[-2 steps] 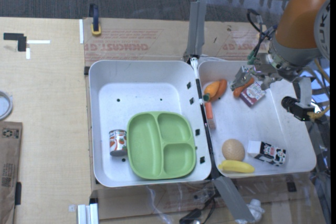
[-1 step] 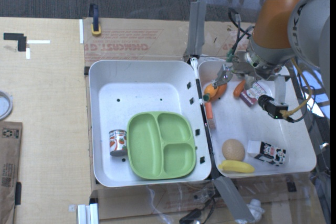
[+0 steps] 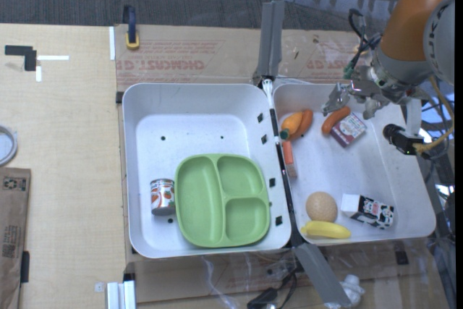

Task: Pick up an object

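Observation:
My gripper (image 3: 354, 103) hangs over the far part of the right bin (image 3: 405, 192), its fingers spread open with nothing between them. Just below it lie a small red and white box (image 3: 350, 129) and an orange-red sausage-shaped piece (image 3: 332, 121). Left of them rests an orange carrot-like toy (image 3: 296, 123), with a thin orange stick (image 3: 289, 153) by the bin's left wall. Near the front edge sit a tan egg-shaped ball (image 3: 322, 205), a yellow banana (image 3: 325, 229) and a white box with black patches (image 3: 369, 210).
The left bin (image 3: 188, 116) holds a green divided plate (image 3: 221, 199) and a small can (image 3: 163, 197) lying beside it. A grey divider (image 3: 271, 40) rises between the bins at the back. The wooden bench (image 3: 58, 155) stretches to the left.

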Available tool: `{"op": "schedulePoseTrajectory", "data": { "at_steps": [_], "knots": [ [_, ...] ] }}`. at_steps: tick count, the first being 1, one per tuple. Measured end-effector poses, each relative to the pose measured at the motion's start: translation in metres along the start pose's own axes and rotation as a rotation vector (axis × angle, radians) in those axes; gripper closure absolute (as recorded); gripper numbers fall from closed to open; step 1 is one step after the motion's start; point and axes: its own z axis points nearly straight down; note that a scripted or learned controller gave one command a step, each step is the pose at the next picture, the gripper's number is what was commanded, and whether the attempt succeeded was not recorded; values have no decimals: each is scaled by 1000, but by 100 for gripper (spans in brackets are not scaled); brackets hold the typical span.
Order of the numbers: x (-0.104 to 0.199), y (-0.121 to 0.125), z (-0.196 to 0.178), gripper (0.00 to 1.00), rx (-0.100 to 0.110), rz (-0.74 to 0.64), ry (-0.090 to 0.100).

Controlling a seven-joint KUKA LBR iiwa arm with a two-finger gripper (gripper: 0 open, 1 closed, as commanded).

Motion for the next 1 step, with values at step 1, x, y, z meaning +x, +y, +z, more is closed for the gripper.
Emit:
{"op": "schedulePoseTrajectory", "data": {
  "at_steps": [1],
  "knots": [
    [-31,20,74,0,-13,47,1]
  ]
}}
